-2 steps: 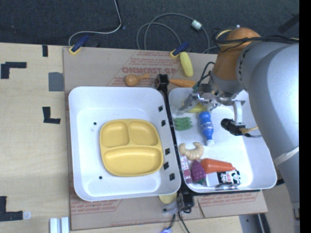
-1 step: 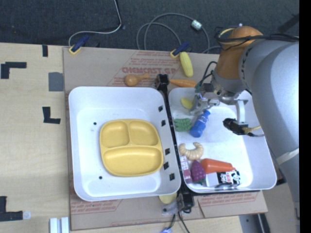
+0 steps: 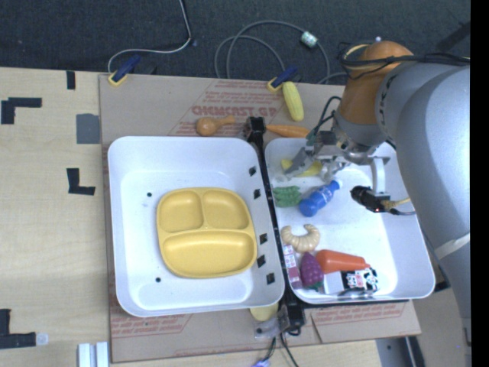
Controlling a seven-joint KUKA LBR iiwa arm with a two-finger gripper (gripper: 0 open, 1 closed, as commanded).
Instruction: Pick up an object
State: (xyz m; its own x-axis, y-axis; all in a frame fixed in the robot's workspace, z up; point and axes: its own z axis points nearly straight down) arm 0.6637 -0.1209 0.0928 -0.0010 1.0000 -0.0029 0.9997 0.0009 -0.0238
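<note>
My gripper (image 3: 296,167) hangs low over the far left corner of the right bin (image 3: 405,243), just above a yellow object (image 3: 312,170) that it partly hides. Right below it lie a green item (image 3: 286,197) and a blue bottle (image 3: 318,198). Nearer the front of that bin are a tan croissant (image 3: 304,238), purple grapes (image 3: 310,269), an orange carrot-like piece (image 3: 340,260) and a white carton with black patches (image 3: 351,281). Nothing can be seen held in the gripper.
The left bin (image 3: 130,205) holds a yellow divided plate (image 3: 206,232). On the cardboard behind the bins lie a corn cob (image 3: 293,101), an orange carrot (image 3: 286,130) and a brown spoon-like item (image 3: 210,125). The bulky grey arm (image 3: 435,144) covers the right side.
</note>
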